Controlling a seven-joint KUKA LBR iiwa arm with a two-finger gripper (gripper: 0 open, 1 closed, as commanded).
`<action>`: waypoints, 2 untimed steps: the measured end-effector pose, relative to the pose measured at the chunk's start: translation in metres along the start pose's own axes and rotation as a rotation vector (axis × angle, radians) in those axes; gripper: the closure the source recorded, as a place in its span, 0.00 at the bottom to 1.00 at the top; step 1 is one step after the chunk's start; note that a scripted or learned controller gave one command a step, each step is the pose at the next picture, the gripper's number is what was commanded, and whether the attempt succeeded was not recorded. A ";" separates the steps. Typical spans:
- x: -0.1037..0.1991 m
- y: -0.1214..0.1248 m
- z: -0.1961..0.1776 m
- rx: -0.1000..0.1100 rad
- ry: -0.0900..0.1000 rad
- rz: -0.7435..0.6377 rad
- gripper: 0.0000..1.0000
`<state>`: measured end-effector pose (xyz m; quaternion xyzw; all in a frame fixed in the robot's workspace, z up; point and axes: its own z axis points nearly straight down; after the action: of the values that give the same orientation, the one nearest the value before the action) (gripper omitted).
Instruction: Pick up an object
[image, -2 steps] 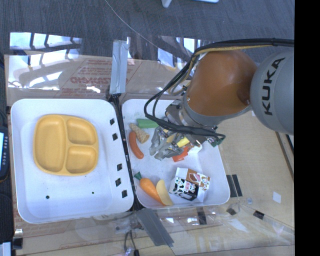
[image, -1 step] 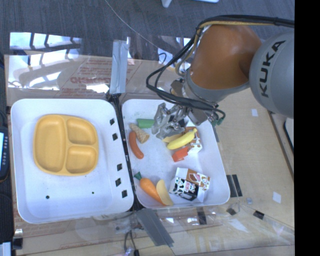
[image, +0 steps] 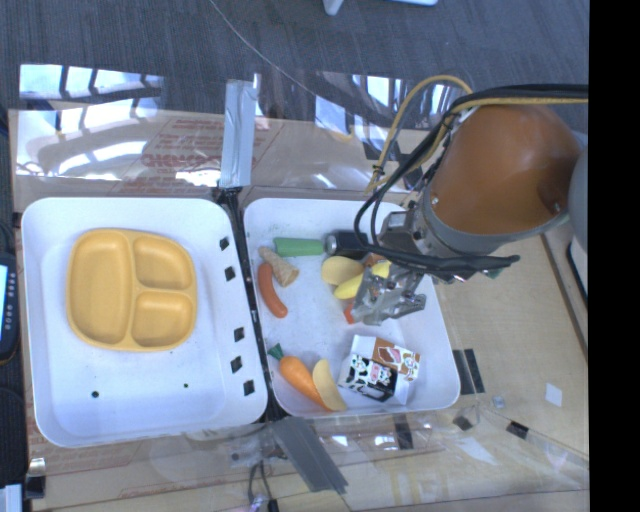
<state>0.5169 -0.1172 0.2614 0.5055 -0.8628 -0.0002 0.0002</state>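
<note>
Nearest the viewer, in the right bin (image: 440, 385), a small printed carton (image: 380, 368) is seen beside a carrot (image: 297, 374) and a pale yellow slice (image: 328, 385). Farther in, the gripper (image: 388, 300) is lowered over the bin's middle, next to yellow pieces (image: 343, 276); how far its jaws stand open cannot be told, and nothing is seen held. A sausage (image: 272, 291), a bread piece (image: 279, 265) and a green stick (image: 299, 246) lie beyond. A yellow divided plate (image: 130, 289) rests in the left bin (image: 60, 400).
</note>
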 end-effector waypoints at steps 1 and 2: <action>-0.025 0.059 0.001 0.001 -0.002 0.016 1.00; 0.007 0.036 0.147 -0.003 0.002 -0.236 1.00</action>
<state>0.4821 -0.1052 0.1143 0.6036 -0.7973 -0.0009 0.0016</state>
